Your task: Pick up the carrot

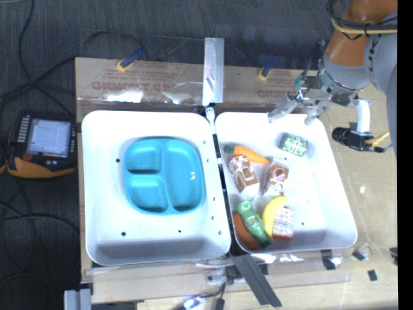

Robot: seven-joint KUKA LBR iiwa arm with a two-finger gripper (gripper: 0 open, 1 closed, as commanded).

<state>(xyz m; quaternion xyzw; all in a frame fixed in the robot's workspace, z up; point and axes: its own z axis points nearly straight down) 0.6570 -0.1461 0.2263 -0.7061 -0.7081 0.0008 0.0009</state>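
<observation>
The carrot [251, 154] is orange and lies tilted near the upper left of the right bin [335, 192], its thick end toward the bin's divider. My gripper [298, 113] hangs over the bin's far rim, up and to the right of the carrot and apart from it. Its two fingers [279, 112] are spread wide, so it is open with nothing between them.
Just below the carrot stand two small printed cartons [244, 172] [276, 178]. A green-and-white can [293, 144] lies to the carrot's right. A banana [272, 212], a green item [248, 214] and a brown sausage [245, 231] crowd the near corner. The left bin holds a blue divided plate [162, 175].
</observation>
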